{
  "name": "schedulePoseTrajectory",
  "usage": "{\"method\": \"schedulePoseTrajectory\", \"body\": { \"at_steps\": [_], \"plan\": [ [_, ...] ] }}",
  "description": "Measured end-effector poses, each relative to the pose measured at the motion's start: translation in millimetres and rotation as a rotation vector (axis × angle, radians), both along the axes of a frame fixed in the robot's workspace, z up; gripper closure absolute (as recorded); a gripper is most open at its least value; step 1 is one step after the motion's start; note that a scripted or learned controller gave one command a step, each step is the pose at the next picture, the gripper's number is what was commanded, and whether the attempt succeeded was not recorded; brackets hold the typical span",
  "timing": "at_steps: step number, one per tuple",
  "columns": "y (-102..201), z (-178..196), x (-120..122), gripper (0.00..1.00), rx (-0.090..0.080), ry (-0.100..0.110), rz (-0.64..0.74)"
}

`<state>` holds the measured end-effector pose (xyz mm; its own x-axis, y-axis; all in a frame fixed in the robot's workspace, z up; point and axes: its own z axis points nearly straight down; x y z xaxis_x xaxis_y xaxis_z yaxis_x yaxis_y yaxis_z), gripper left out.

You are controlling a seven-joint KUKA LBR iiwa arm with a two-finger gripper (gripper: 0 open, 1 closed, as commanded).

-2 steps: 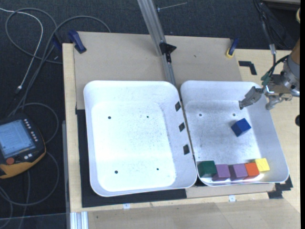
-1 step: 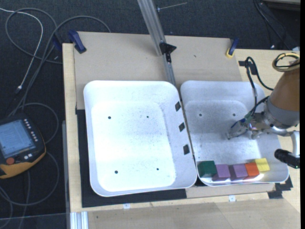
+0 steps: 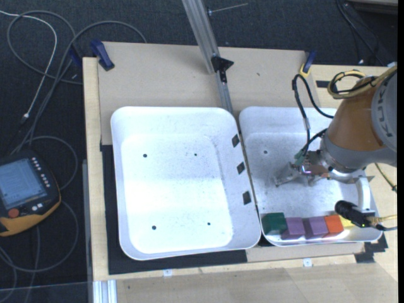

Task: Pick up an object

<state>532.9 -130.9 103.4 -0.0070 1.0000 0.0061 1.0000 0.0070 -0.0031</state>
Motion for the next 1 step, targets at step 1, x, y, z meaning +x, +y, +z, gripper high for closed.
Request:
{"method": "schedulePoseTrajectory", "body": {
  "at_steps": [1],
  "plan": [
    [-46.6, 15.6, 67.8, 0.0, -0.01, -0.011, -0.005]
  ]
}}
